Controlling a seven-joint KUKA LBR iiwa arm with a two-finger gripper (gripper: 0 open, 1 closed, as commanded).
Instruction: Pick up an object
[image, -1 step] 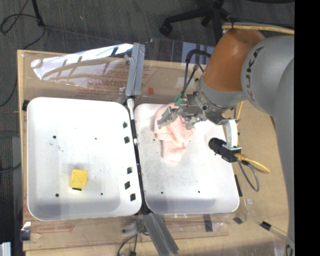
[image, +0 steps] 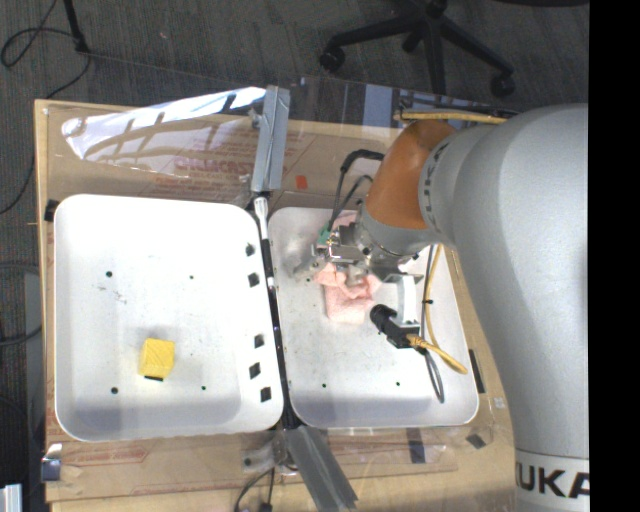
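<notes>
The two-finger gripper (image: 345, 262) is down in the right white bin (image: 330, 385), right over a crumpled pale pink soft object (image: 348, 298), and the wrist hides its tips, so I cannot tell how it stands. The risk: soft, floppy material could slide free on the lift, or the arm pins it against the bin floor. The small yellow block (image: 157, 358) sits untouched in the left bin (image: 90, 230).

The wooden bench (image: 150, 150) bears two shallow white bins, left (image: 80, 300) and right (image: 340, 390), side by side.

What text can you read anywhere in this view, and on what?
"UKA": white letters on the arm's base, cut off at the left by the housing; likely part of the brand name.
Faint reddish print on the clear sheet behind the bins: too blurred to read.
</notes>
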